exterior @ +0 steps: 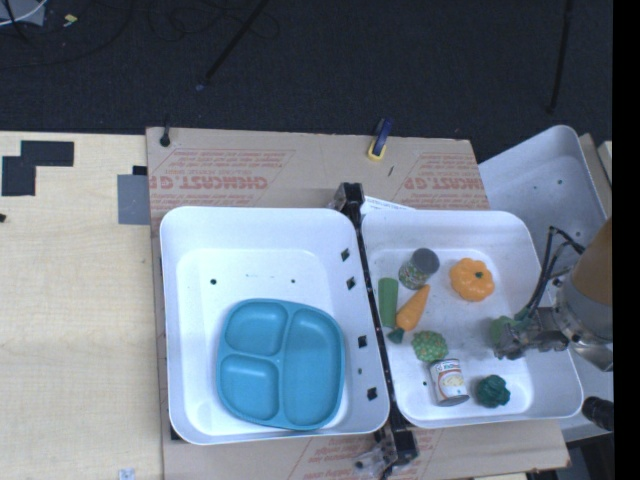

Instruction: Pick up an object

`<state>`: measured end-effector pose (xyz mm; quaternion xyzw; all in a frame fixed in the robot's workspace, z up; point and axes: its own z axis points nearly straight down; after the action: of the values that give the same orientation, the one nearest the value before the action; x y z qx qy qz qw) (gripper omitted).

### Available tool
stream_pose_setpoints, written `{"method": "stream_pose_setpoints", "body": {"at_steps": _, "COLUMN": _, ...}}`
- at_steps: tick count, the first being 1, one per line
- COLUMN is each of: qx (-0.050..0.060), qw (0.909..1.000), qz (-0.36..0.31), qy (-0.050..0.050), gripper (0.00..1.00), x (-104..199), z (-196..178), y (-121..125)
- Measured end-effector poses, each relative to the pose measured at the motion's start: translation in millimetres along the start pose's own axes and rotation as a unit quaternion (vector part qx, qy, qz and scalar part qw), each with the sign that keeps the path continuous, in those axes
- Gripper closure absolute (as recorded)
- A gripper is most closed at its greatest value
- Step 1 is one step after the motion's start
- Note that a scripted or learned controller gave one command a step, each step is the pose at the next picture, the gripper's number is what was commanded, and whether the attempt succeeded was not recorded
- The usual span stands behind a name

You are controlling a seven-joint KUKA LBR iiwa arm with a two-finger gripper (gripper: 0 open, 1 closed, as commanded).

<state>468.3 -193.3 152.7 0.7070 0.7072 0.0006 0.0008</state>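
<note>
While arm (600,288) reaches in from right, gripper (512,336) sits low over right bin (540,408), near its right wall. Dark, cluttered fingertips; can't tell jaw state, open or closed, nor whether anything is between them.

Right bin contents, all toy food:
- orange pumpkin (472,280), far-centre, glossy, small green stem on top.
- grey-lidded tin (419,267) lying tilted, just left of pumpkin.
- carrot (412,308), orange, angled, tip toward near-left.
- green cucumber-ish stick (388,300) upright along left wall, beside carrot.
- light green broccoli (430,346), centre.
- small can (449,381) w/ white and red label, near side, beside broccoli.
- dark green leafy piece (492,392), near-right, just right of can.

Left bin (180,268) holds blue divided tray (280,364), three compartments.
</note>
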Motion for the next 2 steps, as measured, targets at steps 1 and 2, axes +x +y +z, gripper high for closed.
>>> {"method": "stream_pose_setpoints", "body": {"at_steps": 1, "qx": -0.001, "qw": 1.0, "qz": 0.0, "qy": -0.001, "gripper": 1.0, "x": 2, "z": -63, "y": 3}}
{"method": "stream_pose_setpoints", "body": {"at_steps": 2, "qx": 0.001, "qw": 1.0, "qz": 0.0, "qy": 0.0, "gripper": 1.0, "x": 2, "z": -75, "y": 3}}
